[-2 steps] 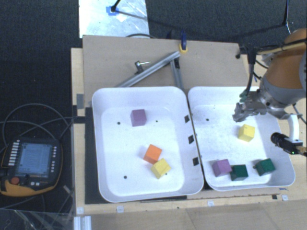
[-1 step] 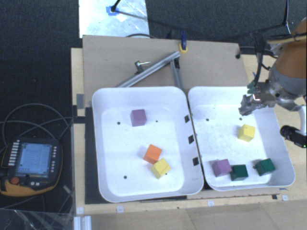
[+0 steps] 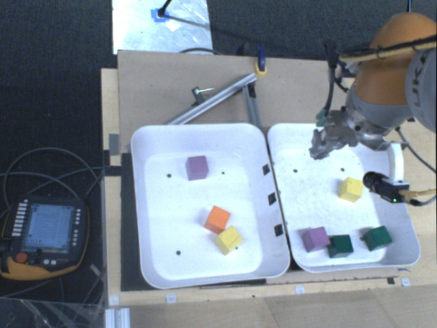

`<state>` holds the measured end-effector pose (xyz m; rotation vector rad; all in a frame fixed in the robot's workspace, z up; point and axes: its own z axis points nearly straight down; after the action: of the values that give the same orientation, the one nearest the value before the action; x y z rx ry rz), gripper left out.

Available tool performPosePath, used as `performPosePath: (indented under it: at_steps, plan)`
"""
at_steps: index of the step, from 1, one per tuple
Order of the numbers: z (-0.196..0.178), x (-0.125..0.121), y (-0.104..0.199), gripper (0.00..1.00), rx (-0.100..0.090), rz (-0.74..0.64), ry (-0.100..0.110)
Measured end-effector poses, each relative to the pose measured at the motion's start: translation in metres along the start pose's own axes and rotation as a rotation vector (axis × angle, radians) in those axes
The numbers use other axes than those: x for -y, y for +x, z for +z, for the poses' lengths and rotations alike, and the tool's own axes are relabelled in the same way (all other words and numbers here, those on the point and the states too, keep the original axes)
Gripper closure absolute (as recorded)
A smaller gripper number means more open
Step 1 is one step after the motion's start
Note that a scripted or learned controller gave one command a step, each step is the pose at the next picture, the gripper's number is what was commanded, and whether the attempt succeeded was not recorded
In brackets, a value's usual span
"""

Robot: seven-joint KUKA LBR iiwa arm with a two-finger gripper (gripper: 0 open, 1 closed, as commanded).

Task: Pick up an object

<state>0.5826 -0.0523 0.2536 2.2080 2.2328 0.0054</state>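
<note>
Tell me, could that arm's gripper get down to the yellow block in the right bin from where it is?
Probably yes. The gripper hangs over the right bin's far end, and the yellow block lies alone on bare floor, apart from the purple block and two green blocks.

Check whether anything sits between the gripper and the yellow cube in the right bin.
Nothing visible does. The gripper hangs over the upper part of the right bin, and the yellow cube lies below and to its right on bare white floor. The purple cube and both green cubes lie further down.
</note>
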Motion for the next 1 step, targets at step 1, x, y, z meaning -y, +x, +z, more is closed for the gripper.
performPosePath:
  at_steps: [1]
  plan:
    - [0.0114, -0.0216, 0.0570, 1.00, 0.000, 0.000, 0.001]
